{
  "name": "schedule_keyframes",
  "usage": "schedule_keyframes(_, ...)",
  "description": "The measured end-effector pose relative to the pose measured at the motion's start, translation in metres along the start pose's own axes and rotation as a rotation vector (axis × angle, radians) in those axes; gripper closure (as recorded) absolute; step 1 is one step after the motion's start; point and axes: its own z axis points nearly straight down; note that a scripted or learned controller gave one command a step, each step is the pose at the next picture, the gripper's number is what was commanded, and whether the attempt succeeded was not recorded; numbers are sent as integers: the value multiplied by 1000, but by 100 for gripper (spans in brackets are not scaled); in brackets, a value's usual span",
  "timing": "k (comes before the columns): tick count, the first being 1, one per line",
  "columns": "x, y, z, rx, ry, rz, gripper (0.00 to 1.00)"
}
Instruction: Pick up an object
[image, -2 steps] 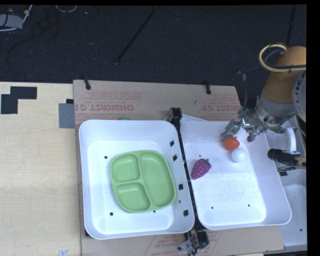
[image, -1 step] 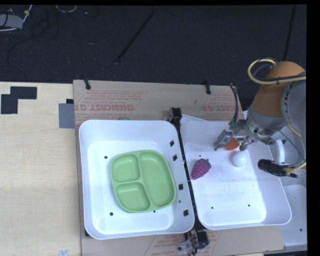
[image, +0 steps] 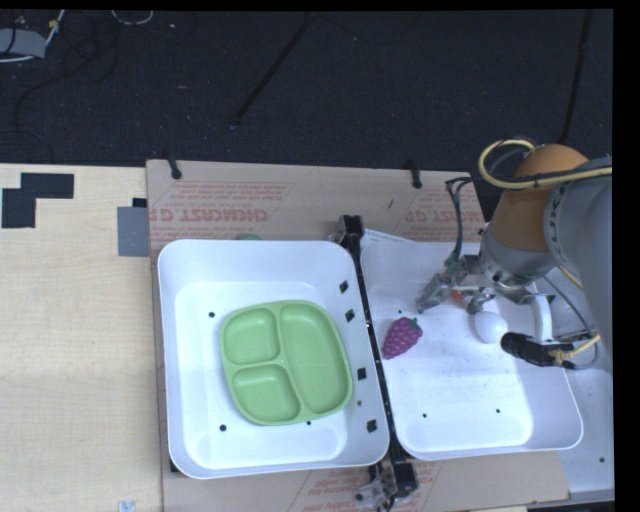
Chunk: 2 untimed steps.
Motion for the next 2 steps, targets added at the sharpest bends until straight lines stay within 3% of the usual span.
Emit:
schedule_keyframes(1, 0, 1, -13, -3, 0, 0, 100)
schedule_keyframes(2, 0, -3, -55, -8, -1, 3, 100)
